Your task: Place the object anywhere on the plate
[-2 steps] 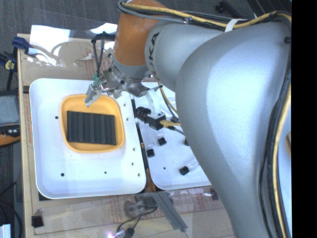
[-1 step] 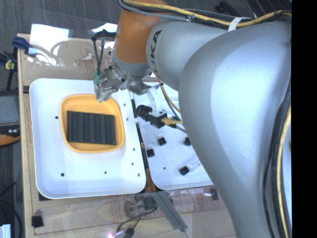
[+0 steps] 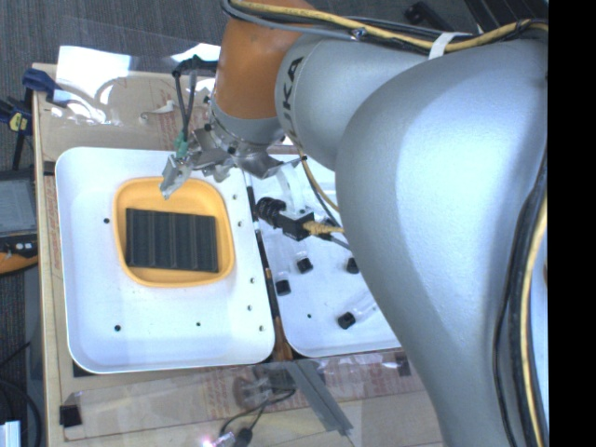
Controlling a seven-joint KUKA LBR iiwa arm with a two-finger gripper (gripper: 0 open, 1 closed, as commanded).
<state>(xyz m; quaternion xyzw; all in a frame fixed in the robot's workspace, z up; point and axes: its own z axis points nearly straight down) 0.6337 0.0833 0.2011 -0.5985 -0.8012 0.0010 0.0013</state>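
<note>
My grey arm (image 3: 438, 184) wears an orange band (image 3: 256, 59) above the wrist, while below it a yellow-orange plate (image 3: 172, 236) with a dark, ribbed grey centre sits in a white bin (image 3: 158, 333).

2 white bins (image 3: 158, 343), 1 yellow plate (image 3: 172, 198)

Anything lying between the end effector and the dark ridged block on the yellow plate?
No. In the camera view only bare yellow plate rim separates the end effector from the dark ridged block.
</note>
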